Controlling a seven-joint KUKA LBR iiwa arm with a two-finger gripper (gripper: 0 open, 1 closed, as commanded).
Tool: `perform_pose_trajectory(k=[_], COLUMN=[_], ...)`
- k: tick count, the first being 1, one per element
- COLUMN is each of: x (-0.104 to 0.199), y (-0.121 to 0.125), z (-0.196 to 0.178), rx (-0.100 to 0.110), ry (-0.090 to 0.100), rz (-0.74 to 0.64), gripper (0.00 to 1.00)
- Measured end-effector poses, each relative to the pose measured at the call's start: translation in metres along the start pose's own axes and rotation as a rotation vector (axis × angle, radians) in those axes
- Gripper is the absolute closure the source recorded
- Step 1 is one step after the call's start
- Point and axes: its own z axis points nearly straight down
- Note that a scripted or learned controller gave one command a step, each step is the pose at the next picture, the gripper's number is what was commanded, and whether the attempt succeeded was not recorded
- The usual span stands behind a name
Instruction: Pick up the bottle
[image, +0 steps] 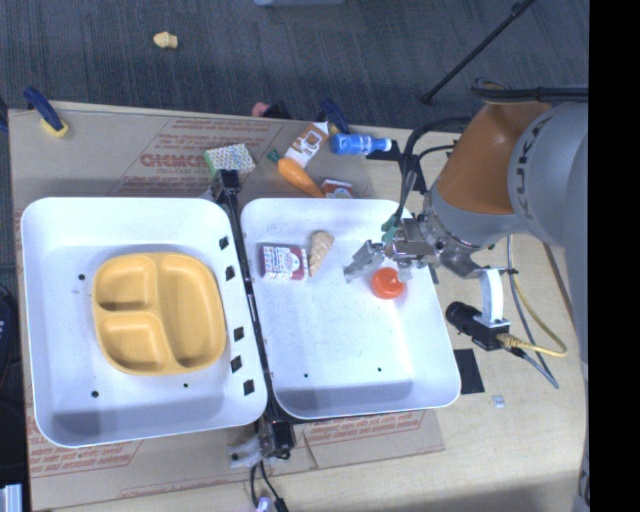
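Observation:
A blue bottle (358, 145) lies on its side on the cardboard behind the right bin (330, 350), outside it. A white and orange bottle-like item (306, 147) lies just left of it, also outside the bin. My gripper (362, 260) hangs low inside the right bin near its right wall, well in front of the blue bottle. A small red-orange round object (388, 285) sits just right of and below the gripper. Nothing shows in the gripper's grasp.
The right bin also holds a red and white packet (283, 262) and an ice cream cone (318, 248). A carrot (298, 177) lies at that bin's back rim. A yellow divided plate (158, 312) sits in the left bin (60, 400).

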Motion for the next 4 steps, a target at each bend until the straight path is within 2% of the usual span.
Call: perform_pose_trajectory(k=[1,2,3,4], x=[0.0,-0.052,-0.045,-0.02], y=[0.0,-0.059,-0.077,-0.077], z=[-0.01,0.007,-0.044,-0.036], rx=[0.002,0.001,-0.002,0.002], ry=[0.001,0.0,0.001,0.002], rz=[-0.005,0.131,0.538,0.708], gripper=[1.0,1.0,1.0,1.0])
